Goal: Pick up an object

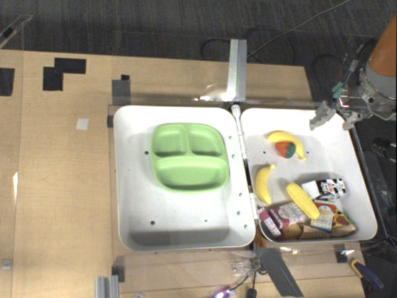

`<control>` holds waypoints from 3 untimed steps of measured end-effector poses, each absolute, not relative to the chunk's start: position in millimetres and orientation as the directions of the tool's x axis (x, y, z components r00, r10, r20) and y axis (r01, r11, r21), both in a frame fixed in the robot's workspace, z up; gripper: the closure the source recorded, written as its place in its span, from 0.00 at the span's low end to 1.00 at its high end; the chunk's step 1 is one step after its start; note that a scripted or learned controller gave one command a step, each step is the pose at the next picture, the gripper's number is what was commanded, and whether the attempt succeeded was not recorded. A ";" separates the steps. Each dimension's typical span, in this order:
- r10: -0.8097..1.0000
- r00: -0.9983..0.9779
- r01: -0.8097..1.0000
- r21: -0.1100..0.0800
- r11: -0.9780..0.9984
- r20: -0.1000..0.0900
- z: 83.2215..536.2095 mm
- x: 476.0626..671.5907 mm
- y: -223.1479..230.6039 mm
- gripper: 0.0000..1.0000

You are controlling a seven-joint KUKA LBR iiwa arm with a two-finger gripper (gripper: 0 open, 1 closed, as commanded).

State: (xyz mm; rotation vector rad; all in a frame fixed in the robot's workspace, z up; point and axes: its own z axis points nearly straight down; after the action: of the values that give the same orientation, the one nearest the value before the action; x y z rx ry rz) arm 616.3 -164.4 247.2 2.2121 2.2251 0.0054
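I read this as the approach step: my claw [333, 113] hangs spread wide and holding nothing over the right bin's [366, 185] far corner. Next I'd bring it down over the lone banana [264, 184] mid-bin and close.

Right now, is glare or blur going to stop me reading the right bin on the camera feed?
Camera view: soft all over, so labels on the packets are unreadable. The white right bin is bright but not blown out; the bananas and corn cob stand out clearly. The gripper is small and slightly blurred at the bin's far corner. The green tray shows mild sheen.
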 end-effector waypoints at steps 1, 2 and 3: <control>1.000 -0.022 1.000 0.005 0.022 -0.001 157.9 625.1 -178.9 0.00; 0.997 -0.083 0.996 0.011 0.083 -0.003 88.6 641.2 -158.1 0.00; 0.996 -0.085 0.996 0.016 0.085 -0.001 101.7 643.6 -156.5 1.00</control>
State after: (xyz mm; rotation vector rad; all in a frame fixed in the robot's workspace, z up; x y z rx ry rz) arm 643.6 -156.5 101.7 2.1171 2.3052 0.0171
